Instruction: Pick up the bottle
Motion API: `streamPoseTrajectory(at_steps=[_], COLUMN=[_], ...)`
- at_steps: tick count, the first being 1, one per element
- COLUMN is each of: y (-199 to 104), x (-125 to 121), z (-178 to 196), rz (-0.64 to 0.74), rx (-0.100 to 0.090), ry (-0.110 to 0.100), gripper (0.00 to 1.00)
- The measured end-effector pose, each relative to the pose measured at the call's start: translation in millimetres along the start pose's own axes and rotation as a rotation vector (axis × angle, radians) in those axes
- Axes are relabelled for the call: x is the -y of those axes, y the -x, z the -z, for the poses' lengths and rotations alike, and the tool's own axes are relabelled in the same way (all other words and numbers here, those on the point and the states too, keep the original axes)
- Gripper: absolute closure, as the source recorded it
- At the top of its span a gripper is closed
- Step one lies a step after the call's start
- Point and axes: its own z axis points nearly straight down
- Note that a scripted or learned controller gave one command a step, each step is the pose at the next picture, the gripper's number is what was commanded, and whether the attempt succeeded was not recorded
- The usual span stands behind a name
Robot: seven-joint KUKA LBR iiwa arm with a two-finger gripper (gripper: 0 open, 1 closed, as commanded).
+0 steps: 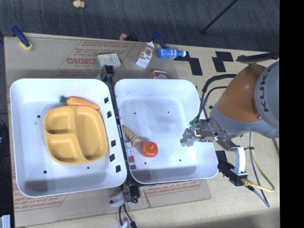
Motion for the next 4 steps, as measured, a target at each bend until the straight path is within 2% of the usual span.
streamPoseTrajectory(at_steps=[1, 2, 3, 4], y=[25, 29, 23, 29], x=[-2, -2, -3, -2], z=[38, 12, 39, 40], rz=[0.179, -0.079, 0.225, -0.053], rx=[0.001, -0.001, 0.002, 0.002], ry=[0.003, 0.0, 0.004, 0.004], gripper=[1.0, 1.0, 1.0, 1.0])
